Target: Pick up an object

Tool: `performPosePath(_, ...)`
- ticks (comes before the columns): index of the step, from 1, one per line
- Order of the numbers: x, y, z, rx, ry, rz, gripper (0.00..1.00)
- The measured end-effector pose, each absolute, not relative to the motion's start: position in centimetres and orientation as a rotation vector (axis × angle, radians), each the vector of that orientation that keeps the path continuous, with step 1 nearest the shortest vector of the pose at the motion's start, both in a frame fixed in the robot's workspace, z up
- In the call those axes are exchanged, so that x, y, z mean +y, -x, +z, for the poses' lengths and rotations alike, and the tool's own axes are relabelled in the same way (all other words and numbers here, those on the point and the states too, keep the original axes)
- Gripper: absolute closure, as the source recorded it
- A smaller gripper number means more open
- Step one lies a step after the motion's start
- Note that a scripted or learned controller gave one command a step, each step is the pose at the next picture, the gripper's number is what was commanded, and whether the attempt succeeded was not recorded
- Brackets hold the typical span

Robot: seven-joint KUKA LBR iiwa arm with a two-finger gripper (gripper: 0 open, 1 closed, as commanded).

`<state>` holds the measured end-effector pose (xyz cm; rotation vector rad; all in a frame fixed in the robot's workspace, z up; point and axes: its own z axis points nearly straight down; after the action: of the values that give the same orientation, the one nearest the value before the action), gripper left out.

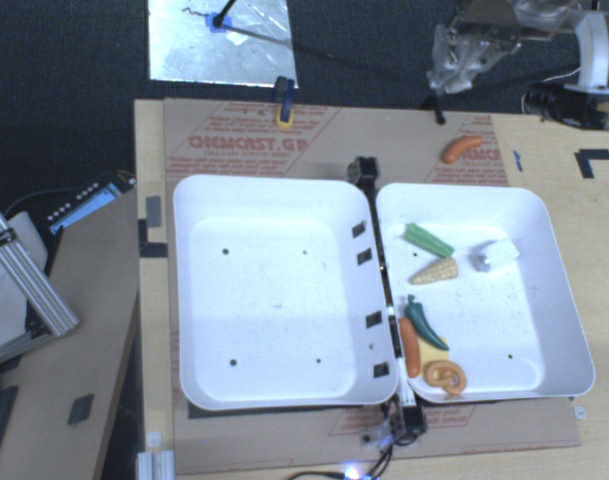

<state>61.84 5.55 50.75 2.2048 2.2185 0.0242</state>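
Right bin [544, 218] holds six candidates, all lying flat, all in its left half or centre:
- green stick-like piece [427, 239], about 11 o'clock of bin centre, long axis running 10 to 4.
- yellow cone [434, 271], just below it, tip pointing toward 8 o'clock.
- small grey-white block [483, 259], near centre, apart from the cone at its 3 o'clock side.
- dark green pepper shape [424, 326], by the left wall, 8 o'clock.
- orange carrot-like piece [411, 348], touching the pepper's left side, roughly upright in frame.
- orange curled ring [446, 377], 7 o'clock corner, just beside the carrot's lower end.
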Motion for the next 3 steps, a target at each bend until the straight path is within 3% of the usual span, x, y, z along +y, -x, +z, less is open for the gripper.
performPosePath(1,7.2,-59.4,53.6,2.226,-2.214,0.004,1.00)
performPosePath(2,1.6,-64.2,53.5,2.216,-2.220,0.003,1.00)
performPosePath(3,-9.8,-66.9,53.6,2.213,-2.222,0.002,1.00)
